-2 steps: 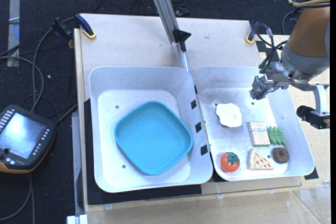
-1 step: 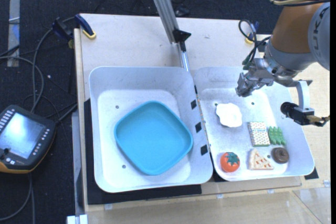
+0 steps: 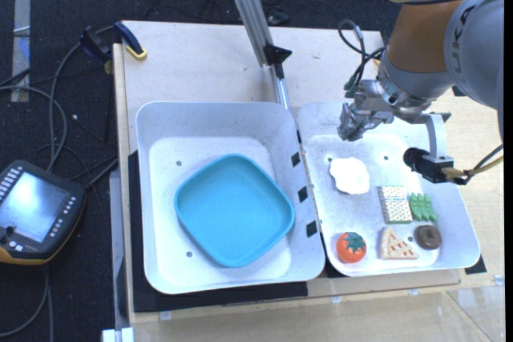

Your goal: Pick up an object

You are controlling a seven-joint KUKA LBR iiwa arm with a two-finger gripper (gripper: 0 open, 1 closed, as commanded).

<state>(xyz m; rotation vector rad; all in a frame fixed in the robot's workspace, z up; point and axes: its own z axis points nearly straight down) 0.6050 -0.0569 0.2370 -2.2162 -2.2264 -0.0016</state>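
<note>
Hand (image 3: pixel 353 126) hangs over the far left corner of the right bin (image 3: pixel 457 208), pointing down; whether its fingers are spread or pressed together, I cannot tell, and nothing shows between them. Arm grey, with a glossy orange band above the wrist.

Nearest thing: white flat piece (image 3: pixel 350 175), soft irregular outline, matte, lying just in front of the hand toward the camera, apart from it.

Further toward the near rim, well apart from the hand:
- speckled square block (image 3: pixel 394 203), pale, fine dotted texture.
- green ridged piece (image 3: pixel 422 207), just right of the block.
- red round tomato-like toy (image 3: pixel 350 247), smooth, green top, at the near left.
- triangular slice (image 3: pixel 397 243), tan with pale spots, pizza-like.
- dark brown ring (image 3: pixel 428 236), doughnut shape, right of the slice.

Left bin (image 3: pixel 152 132) holds a blue tray (image 3: pixel 232 209), smooth plastic, rounded square, shallow, turned at an angle.

Both bins white, shallow, side by side on a pale wooden bench (image 3: pixel 192 60).
</note>
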